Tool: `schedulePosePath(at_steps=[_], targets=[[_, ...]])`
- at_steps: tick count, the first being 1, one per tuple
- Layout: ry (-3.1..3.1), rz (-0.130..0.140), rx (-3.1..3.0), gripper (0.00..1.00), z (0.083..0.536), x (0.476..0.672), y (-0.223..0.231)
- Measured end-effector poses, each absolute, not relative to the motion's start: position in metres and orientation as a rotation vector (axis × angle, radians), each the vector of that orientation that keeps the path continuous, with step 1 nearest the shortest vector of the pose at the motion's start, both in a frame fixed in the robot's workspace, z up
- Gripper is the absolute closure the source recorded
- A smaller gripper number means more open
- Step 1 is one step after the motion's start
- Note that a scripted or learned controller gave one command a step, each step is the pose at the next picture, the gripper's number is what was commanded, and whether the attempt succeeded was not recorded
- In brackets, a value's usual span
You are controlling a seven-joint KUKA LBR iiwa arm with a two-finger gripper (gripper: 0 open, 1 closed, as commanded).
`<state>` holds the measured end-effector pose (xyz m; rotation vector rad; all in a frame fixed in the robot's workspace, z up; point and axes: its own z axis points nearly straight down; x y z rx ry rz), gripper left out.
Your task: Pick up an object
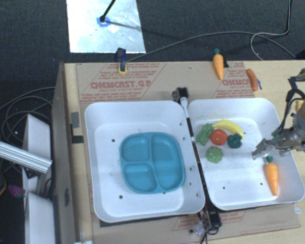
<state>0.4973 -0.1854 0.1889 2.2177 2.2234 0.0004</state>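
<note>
The wooden bench (140, 79) carries two shallow white plastic bins side by side: the left bin (104, 126) contains a blue four-compartment plastic plate (152, 162), and the right bin (283, 188) contains a cluster of toy food near its upper left, namely a yellow plastic banana (229, 125), a red tomato (218, 137), a green pepper (204, 133), a dark green broccoli piece (235, 141) and a light green leafy piece (214, 154). The grey arm (302, 129) enters from the right edge and extends leftward over the right side of the right bin, its two-finger gripper (263, 150) pointing left and low above the bin floor; whether the fingers are spread or closed cannot be determined. An orange toy carrot (271, 175) lies on the bin floor just below the gripper tip, and nothing is visible between the fingers.
</note>
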Motion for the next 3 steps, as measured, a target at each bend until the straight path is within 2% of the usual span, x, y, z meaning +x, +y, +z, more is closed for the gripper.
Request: schedulePosePath(at_steps=[1,2,3], targets=[[2.226,0.002,2.216,0.00,0.147,0.585,-0.169],[2.227,0.002,2.216,0.00,0.084,0.633,-0.128],[2.228,0.003,2.211,1.00,0.095,0.634,-0.129]])
